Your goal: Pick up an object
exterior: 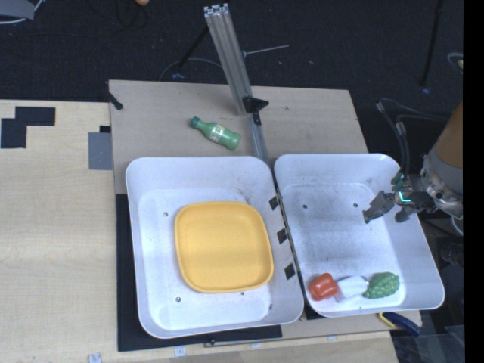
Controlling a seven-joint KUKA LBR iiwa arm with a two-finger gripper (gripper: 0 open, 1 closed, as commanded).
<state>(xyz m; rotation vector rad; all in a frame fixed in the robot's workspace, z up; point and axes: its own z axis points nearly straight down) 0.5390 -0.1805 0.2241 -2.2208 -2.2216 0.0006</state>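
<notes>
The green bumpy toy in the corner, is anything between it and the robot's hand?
Nothing visible blocks it. The hand hangs over the right bin, and bare white floor lies between it and the green bumpy toy near the front edge. A white piece and a red toy sit beside it, off the path.

Yellow plate (224, 246), green bottle (216, 133), red pepper (324, 286), green broccoli (381, 285), white bins (151, 203).
</notes>
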